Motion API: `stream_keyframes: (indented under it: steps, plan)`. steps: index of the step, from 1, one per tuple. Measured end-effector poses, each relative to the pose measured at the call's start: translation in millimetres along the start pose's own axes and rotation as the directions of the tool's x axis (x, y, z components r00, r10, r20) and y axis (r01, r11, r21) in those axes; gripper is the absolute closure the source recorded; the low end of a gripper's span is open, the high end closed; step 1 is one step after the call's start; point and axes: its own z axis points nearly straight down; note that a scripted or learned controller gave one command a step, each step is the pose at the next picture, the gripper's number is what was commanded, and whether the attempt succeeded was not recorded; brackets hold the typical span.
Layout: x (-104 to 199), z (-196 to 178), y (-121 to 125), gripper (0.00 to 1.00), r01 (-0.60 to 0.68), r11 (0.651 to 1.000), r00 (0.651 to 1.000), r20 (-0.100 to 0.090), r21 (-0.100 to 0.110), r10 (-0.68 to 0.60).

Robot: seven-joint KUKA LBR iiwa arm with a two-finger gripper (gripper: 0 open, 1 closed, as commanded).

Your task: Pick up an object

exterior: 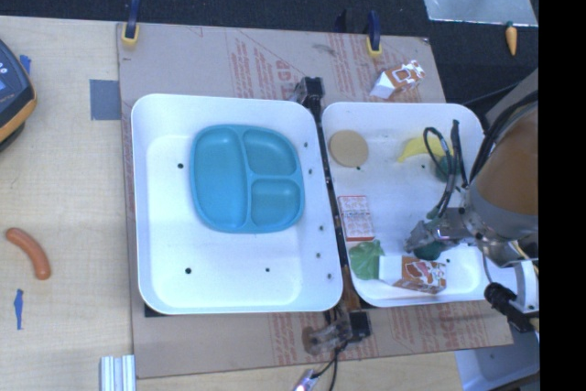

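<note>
1. The gripper point(427, 240) hangs low over the near right part of the right bin point(403, 108). The nearest thing to it is a small orange-and-white carton point(423, 274), lying flat just on the near side of it, close to the bin's near wall. I take that to be the object it is after.
2. The carton looks light and thin-walled. I would expect it to dent under a hard squeeze and to slide on the smooth bin floor if nudged. The best hold is probably across its short sides, taken from straight above.
3. A soft-looking green lump point(366, 258) sits just left of the carton. It would likely give under pressure and be easier to pinch, though it could also slip out.
4. Further off in the same bin are a red-and-white card point(355, 217), too flat to get under easily, a tan disc point(348, 148) at the far left, and a yellow piece point(417, 148) toward the far side.
5. The arm point(508, 179) comes in from the right, its wrist bent down over the bin's right edge, with cables looping on the far side of it.
6. From where I stand I cannot tell whether the gripper is open or closed, and I see nothing held in it.
7. The left bin point(229, 293) holds a blue divided plate point(247, 179), well apart from the gripper.
</note>
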Motion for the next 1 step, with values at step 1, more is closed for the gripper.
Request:
stream_keyframes:
  steps: [1]
  plan:
    - [93.3,-90.6,45.9,1.0,-0.005,1.0,1.0,-0.002,-0.003,0.005]
